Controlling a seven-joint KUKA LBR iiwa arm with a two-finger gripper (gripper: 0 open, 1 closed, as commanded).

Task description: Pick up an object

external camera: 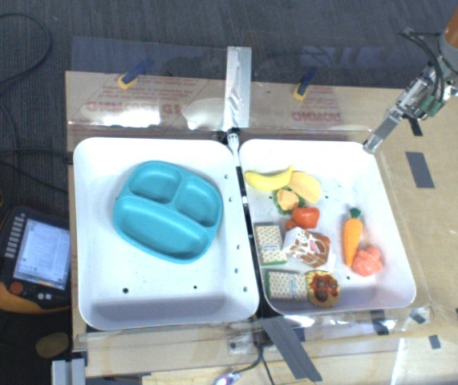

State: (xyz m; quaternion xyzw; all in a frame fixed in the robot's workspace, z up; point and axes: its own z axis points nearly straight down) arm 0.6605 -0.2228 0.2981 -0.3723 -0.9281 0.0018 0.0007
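Overhead | gripper [373,141] is hanging at the right bin's [395,215] far corner, finger state impossible to tell | carrot [352,237], banana [267,180] and other toy food are sitting inside that bin, awaiting a pick | blue tray [168,209] is occupying the left bin [100,295]

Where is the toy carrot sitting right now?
The carrot lies in the right-hand bin, toward that bin's right side. It stands lengthwise just above a pink toy, with the tomato off to its left.
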